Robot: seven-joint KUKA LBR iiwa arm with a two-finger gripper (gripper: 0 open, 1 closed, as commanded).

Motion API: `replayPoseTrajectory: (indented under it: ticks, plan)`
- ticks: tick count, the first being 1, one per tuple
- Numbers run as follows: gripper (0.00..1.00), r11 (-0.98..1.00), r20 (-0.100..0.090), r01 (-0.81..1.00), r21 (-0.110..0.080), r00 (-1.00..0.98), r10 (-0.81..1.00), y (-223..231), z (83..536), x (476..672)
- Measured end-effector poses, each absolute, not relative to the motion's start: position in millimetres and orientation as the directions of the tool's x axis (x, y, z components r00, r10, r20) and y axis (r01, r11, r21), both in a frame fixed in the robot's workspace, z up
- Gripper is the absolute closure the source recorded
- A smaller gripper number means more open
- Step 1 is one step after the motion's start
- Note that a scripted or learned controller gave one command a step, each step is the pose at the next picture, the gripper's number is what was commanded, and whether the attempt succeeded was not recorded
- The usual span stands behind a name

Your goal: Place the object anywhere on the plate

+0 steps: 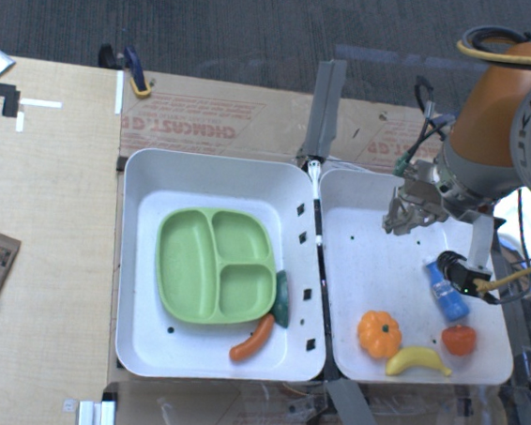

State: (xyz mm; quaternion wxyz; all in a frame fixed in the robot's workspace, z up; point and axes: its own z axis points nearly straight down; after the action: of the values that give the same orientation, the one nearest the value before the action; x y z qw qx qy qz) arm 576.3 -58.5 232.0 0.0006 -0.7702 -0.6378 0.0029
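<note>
A robotics lab is showing: clamped cardboard sheet (256,121) lying on a wooden bench (50,194), grey carpet (220,13) running behind.

I've got the arm (512,110) reaching in from the right, orange band up top, wrist bent down and left. The gripper (403,217) hangs low with nothing between its fingers.

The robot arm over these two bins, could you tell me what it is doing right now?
The arm's gripper hovers over the right bin, near its back left. A pumpkin, banana, tomato and blue item lie there. The green plate sits in the left bin, nothing on it.
</note>
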Motion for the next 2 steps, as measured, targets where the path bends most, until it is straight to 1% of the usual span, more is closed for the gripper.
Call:
replayPoseTrajectory:
  ticks: [1,2]
  plan:
    - [1.00,-0.254,-0.005,0.967,-0.006,0.254,0.967,85,212,566.1]
    - [1.00,-0.425,-0.006,0.905,-0.004,0.425,0.905,153,130,638.0]
